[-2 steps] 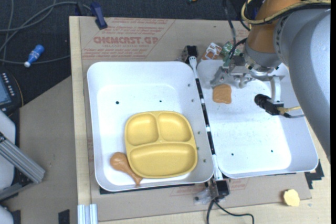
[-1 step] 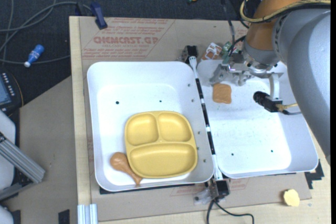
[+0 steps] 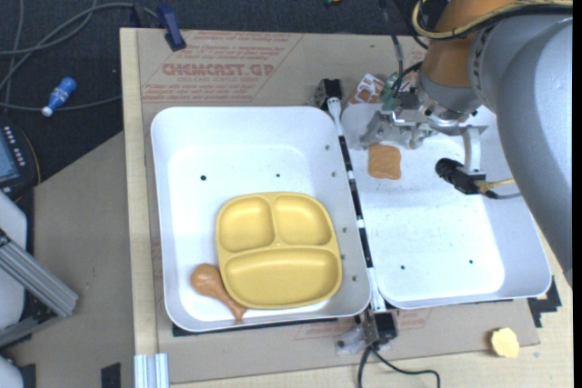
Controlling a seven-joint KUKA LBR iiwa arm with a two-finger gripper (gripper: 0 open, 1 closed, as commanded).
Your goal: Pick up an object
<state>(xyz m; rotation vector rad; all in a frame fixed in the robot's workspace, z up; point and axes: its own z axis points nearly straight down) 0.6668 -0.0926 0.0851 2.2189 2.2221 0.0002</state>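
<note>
Gripper (image 3: 397, 130) at far-left corner of right bin (image 3: 455, 277), just beside tan toy bread slice (image 3: 385, 163) lying inside that corner; open or closed, cannot tell. Left of right bin, yellow divided plate (image 3: 275, 248) touching toy drumstick (image 3: 214, 284).

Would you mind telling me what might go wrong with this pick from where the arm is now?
1. The brown piece lies close to the right bin's left wall, just below the gripper; a descent there may clip that wall.
2. The piece looks flat and small against the bin floor, so a grasp may slide off or miss it.
</note>
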